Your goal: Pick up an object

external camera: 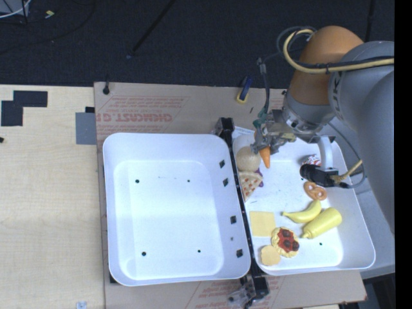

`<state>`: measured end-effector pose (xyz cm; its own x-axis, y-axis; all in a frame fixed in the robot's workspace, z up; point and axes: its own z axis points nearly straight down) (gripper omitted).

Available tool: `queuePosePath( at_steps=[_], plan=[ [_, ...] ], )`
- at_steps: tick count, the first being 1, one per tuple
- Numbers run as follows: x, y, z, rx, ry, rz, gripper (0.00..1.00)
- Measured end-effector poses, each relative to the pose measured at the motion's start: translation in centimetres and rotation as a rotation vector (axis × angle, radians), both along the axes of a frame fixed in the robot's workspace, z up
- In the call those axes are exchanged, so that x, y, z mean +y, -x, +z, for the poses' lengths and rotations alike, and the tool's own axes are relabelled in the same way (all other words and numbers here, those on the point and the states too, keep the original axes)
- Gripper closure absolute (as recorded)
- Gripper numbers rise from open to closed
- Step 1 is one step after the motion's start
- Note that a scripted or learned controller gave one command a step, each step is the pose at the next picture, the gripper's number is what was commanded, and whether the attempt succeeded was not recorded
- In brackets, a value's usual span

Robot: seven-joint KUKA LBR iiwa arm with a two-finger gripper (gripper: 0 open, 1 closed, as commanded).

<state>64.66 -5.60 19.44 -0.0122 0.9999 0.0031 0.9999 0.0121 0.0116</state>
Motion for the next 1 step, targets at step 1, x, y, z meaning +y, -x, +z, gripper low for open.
queuePosePath(
  at_steps=[1],
  plan=[
    [10.12,3.77,2.36,0.014,-0.001,-0.002,1.0]
  ],
)
